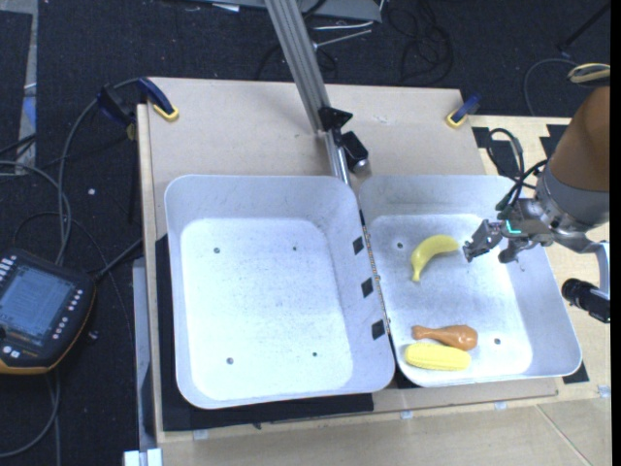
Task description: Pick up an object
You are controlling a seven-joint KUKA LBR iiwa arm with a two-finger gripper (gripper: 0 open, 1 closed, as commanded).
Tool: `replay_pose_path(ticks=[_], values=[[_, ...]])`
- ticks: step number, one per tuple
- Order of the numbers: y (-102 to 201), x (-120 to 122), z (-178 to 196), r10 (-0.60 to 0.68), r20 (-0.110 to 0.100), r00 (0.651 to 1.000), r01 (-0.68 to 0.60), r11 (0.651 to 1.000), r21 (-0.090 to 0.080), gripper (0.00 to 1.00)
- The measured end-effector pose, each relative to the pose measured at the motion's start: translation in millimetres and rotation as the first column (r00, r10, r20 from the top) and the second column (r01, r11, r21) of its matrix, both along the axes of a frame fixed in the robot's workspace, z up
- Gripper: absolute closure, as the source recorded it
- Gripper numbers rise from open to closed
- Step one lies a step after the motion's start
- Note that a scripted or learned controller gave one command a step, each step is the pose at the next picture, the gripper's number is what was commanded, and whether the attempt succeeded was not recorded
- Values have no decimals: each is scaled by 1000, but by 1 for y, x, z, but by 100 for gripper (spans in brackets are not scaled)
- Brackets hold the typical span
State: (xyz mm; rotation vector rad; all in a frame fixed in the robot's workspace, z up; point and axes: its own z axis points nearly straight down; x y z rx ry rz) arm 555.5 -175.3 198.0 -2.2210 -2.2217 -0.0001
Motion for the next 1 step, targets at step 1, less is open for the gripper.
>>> replay_pose_path(ticks=[1], values=[[0,0,0,0,0,1000,0,1000,0,0]])
